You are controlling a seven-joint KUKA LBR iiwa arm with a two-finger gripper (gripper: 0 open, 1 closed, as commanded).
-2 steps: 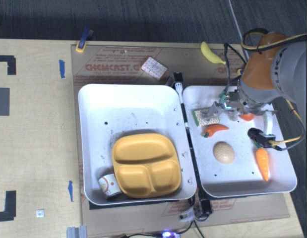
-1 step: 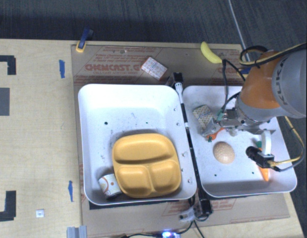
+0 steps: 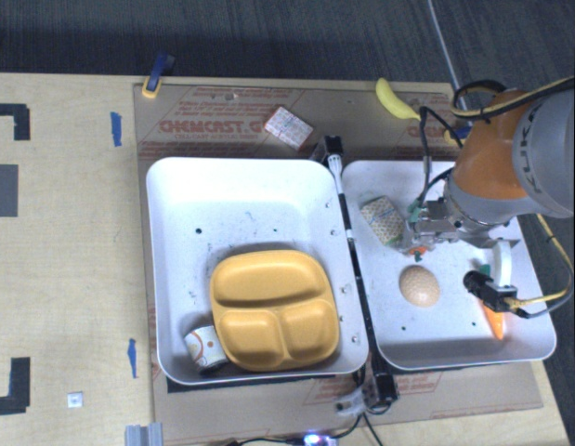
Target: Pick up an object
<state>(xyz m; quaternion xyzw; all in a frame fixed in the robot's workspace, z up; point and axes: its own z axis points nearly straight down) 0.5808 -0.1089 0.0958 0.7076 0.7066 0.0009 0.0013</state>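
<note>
The grey arm's gripper hangs just above the round tan textured ball in the right white bin, finger spread impossible to tell

- Your left bin is open across its back half; the yellow tray fills the front.
- In the right bin, the arm covers the back; bare floor lies at the front below the egg.

Tan egg-shaped ball, right bin centre
</note>
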